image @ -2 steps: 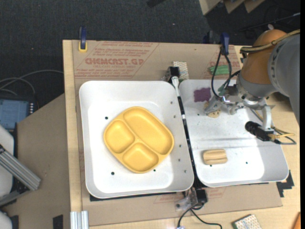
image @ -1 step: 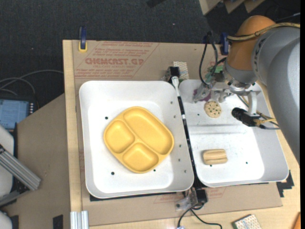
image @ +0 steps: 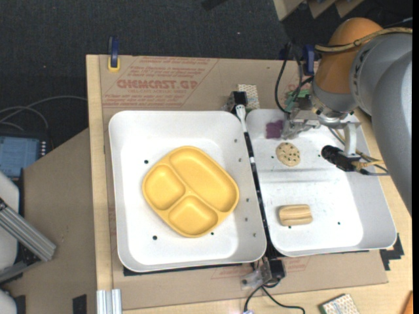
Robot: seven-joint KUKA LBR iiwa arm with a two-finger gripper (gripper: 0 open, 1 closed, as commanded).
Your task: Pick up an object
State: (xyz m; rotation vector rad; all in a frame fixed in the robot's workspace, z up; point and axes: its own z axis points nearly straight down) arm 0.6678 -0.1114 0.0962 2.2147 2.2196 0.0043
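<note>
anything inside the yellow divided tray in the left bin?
The yellow three-compartment plastic tray shows bare yellow floors in all three sections. Whatever lies beneath it on the left white bin is covered.

bright, even overhead light, soft shadows, mild glare on the white bins (image: 124, 195).

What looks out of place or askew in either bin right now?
Little stands out. The yellow divided plate sits rotated, askew to the left bin's walls. In the right bin, the cookie, bread roll and purple block lie apart, intact.
</note>
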